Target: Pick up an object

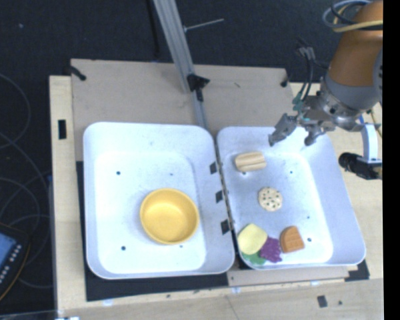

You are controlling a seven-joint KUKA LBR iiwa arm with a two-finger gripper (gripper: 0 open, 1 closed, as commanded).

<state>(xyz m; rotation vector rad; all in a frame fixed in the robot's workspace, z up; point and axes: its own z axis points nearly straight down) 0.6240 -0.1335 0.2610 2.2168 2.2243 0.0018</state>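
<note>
While the gripper (295, 133) hangs with its two fingers spread apart and nothing between them over the far end of the right bin (333, 199), the nearest pick, a tan cylinder (249, 161), lies just beside it toward the bin's left wall, long axis running crosswise.

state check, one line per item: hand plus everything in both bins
hand: open, nothing between its fingers, above the right bin's far edge
yellow bowl: upright in the left bin
tan cylinder: lying on its side in the right bin
spotted cookie: lying flat, mid-bin
yellow-green piece, purple piece, orange piece: clustered at the near edge
</note>
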